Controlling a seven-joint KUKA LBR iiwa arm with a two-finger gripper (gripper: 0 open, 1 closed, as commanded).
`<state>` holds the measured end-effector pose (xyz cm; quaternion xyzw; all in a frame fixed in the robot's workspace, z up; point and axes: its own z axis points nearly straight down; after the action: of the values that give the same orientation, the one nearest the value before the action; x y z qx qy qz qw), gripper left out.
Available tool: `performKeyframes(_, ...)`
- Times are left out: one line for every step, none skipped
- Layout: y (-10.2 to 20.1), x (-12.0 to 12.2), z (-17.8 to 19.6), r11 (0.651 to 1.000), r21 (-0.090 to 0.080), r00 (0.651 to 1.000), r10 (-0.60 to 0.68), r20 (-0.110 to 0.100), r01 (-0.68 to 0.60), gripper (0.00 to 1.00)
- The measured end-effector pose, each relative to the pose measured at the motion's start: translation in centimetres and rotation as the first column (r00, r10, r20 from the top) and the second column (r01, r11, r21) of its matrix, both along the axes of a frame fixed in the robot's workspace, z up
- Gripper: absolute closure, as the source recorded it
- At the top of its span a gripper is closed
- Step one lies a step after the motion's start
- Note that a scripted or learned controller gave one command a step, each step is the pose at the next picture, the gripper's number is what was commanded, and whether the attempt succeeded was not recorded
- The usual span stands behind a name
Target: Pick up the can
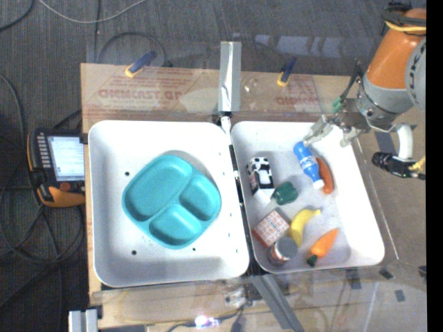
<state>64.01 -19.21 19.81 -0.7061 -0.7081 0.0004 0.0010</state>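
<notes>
Overhead, claw [331, 131] at right bin [370, 206] rim, apart from can [279, 250].

We are seeing a tan tabletop [159, 92] carrying two shallow white bins lying side by side, the left bin [104, 185] and the right bin [363, 213], their inner rims nearly touching beneath an upright metal post [230, 75].

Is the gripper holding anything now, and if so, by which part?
Nothing is held. The gripper hangs open over the right bin's far edge, above the blue bottle; the can lies untouched at the near side.
</notes>
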Motion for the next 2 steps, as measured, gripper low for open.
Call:
performKeyframes(1.5, -4.7, -0.9, 0.993, -0.003, 0.993, 0.121, -0.001, -0.121, 0.00)
performKeyframes(5.5, -8.3, -9.9, 0.996, 0.000, 0.996, 0.086, 0.002, -0.086, 0.00)
